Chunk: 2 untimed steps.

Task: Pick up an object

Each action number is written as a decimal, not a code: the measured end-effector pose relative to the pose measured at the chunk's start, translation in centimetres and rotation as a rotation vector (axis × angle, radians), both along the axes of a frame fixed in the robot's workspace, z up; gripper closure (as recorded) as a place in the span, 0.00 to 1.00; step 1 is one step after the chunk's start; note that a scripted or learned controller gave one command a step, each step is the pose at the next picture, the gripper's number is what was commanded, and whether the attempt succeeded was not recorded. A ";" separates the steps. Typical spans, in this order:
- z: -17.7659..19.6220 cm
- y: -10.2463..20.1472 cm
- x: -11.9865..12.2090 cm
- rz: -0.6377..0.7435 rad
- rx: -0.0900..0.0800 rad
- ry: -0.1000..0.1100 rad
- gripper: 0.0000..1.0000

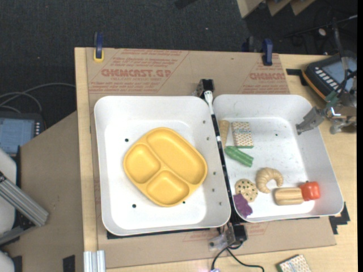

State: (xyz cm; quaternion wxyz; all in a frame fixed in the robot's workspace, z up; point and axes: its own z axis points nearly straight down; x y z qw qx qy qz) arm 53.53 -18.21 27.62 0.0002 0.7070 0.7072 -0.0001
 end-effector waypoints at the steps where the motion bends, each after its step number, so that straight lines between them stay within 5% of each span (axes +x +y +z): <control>1: -12.6 1.1 -5.1 -0.002 0.006 0.016 0.00; 2: -19.6 3.9 0.1 0.004 0.002 0.002 0.00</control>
